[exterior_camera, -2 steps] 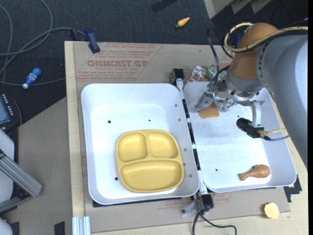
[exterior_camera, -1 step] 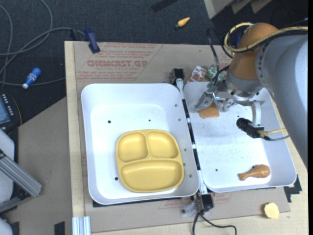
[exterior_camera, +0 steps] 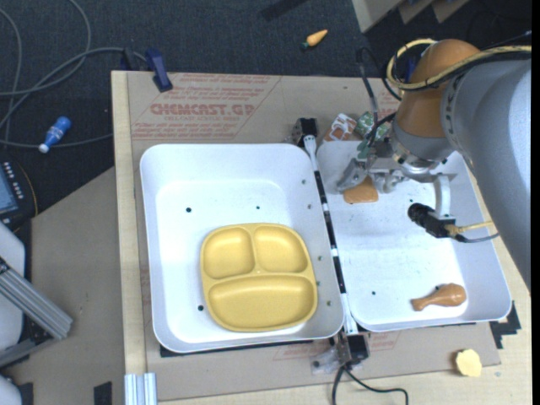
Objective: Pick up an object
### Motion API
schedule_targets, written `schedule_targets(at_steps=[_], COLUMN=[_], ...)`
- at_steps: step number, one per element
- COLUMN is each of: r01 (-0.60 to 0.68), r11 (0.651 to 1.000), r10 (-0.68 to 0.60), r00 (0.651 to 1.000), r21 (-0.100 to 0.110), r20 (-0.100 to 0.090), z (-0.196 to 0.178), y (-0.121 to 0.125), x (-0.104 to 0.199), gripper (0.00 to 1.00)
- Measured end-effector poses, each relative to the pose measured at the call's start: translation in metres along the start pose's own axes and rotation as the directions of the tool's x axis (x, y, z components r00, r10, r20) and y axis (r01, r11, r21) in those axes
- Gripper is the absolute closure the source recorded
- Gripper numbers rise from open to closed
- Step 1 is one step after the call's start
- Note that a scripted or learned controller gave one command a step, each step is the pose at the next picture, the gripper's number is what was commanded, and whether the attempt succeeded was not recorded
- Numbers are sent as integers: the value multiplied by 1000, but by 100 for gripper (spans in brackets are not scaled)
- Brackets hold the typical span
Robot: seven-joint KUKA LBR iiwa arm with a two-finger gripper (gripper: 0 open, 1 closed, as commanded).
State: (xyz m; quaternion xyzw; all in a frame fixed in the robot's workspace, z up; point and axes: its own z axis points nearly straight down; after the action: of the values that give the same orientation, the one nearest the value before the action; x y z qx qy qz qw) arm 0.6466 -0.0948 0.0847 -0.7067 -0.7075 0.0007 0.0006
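Your gripper (exterior_camera: 371, 180) low in right bin (exterior_camera: 396, 302), over tan food piece (exterior_camera: 362, 194); finger state: cannot tell. Nothing visibly lifted; you still need grasp and lift. Drumstick (exterior_camera: 439, 297) untouched, near front.

Arm in from the right, gripper (exterior_camera: 369, 178) low in the right bin (exterior_camera: 396, 306), right at a brown bread-like piece (exterior_camera: 362, 194) by the far left corner. A toy drumstick (exterior_camera: 440, 297) lies near the front edge. The left bin (exterior_camera: 169, 175) carries a yellow divided plate (exterior_camera: 256, 276). A yellow chunk (exterior_camera: 467, 362) sits on the bench, a blue bottle (exterior_camera: 56, 132) on the floor.
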Motion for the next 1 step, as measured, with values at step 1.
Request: schedule_targets(at_steps=[1], r01=[0], r11=[1000], r10=[0], r00=[1000], r21=[0], r20=[0], z=[0], y=[0], x=[0], gripper=[0])
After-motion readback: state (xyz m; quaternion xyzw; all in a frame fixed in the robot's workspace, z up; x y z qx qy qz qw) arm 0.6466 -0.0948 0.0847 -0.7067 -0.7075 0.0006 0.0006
